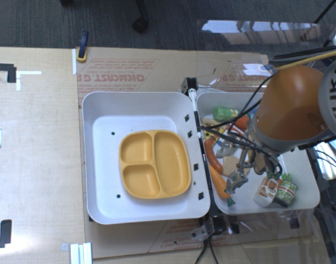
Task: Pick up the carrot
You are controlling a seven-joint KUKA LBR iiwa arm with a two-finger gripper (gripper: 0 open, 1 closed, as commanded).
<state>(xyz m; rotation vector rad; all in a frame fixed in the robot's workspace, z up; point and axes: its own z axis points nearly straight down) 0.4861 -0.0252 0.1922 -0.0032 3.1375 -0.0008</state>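
Light wood bench (36, 175), cardboard sheet (118, 70) under bins, dark carpet and chair base (124, 4) behind. Left bin (96, 147): yellow divided plate (155, 164), centred. Right bin (305, 199) cluttered: green item (225, 113) at far end, small cartons (277, 191) near front. Carrot (216, 172) lies along right bin's left wall. Gripper (237, 179) low over carrot's near end, just beside it; opening unclear, grasp cannot tell. Orange band (291, 106) hides bin middle.
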